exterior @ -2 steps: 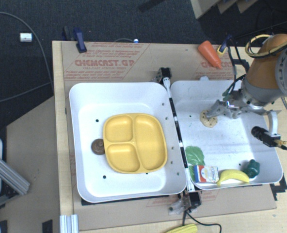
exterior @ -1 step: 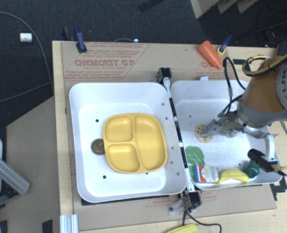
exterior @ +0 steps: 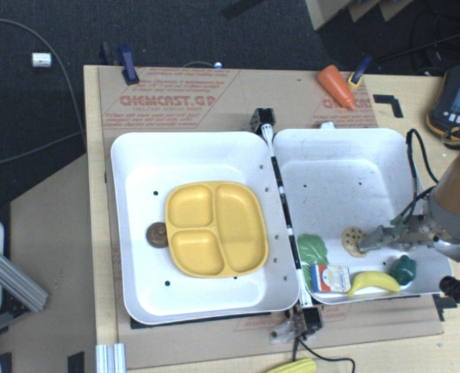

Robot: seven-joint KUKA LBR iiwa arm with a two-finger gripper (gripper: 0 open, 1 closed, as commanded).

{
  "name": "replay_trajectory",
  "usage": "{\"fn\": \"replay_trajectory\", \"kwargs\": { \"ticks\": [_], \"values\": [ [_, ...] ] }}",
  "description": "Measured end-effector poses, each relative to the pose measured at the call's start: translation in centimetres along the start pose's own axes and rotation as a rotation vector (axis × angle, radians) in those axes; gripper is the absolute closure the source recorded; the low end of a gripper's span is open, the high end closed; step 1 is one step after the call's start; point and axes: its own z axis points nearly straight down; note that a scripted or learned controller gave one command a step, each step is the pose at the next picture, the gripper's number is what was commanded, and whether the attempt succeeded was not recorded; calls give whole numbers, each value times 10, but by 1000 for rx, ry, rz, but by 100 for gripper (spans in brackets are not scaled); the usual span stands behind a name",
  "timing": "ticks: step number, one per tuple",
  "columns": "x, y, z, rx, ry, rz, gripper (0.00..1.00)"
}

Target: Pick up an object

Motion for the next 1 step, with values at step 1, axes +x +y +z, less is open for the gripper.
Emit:
{"fn": "replay_trajectory", "kwargs": {
  "ticks": [1],
  "values": [
    [79,59,0,-5,3,-4,0]
  ]
}}
